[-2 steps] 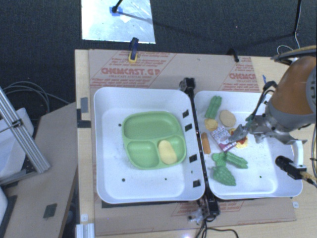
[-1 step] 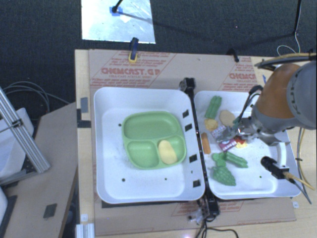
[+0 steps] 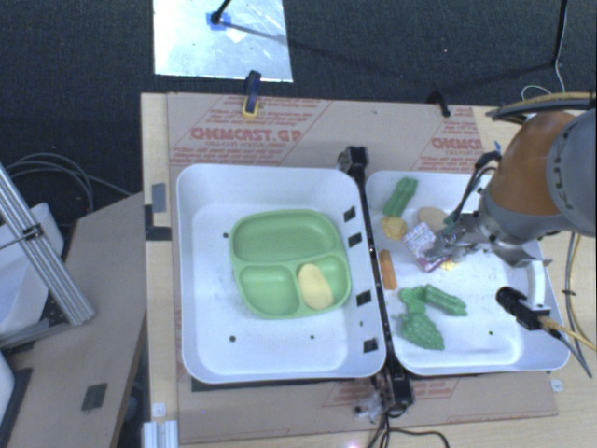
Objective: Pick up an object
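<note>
Tool (image 3: 446, 246) low over pink packet (image 3: 422, 242), right bin (image 3: 485, 348); grasp step, likely. Finger state: cannot tell. Next: close, lift.

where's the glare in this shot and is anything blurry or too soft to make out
Camera view: the strongest glare sits on the shiny metal sheet at the top; the white bins are bright and nearly shadowless; the green tray reads clearly; the small items around the gripper are soft and hard to identify, and the arm's near casing looks out of focus.
</note>
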Robot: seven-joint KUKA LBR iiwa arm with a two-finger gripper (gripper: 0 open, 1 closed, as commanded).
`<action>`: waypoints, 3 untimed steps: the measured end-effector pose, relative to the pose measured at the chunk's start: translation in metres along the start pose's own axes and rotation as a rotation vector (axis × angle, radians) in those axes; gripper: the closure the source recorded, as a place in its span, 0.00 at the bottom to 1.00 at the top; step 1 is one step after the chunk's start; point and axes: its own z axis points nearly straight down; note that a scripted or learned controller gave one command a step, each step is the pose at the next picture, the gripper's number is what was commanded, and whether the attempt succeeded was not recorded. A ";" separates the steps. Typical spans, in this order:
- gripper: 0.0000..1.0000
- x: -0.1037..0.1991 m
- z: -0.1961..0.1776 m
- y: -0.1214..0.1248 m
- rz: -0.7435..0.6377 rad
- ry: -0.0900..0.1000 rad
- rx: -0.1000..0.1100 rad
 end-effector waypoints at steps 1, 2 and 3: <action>1.00 0.065 -0.097 0.003 -0.008 0.006 0.010; 1.00 0.030 -0.146 0.046 -0.002 0.001 0.010; 1.00 0.004 -0.113 0.004 0.005 0.003 0.023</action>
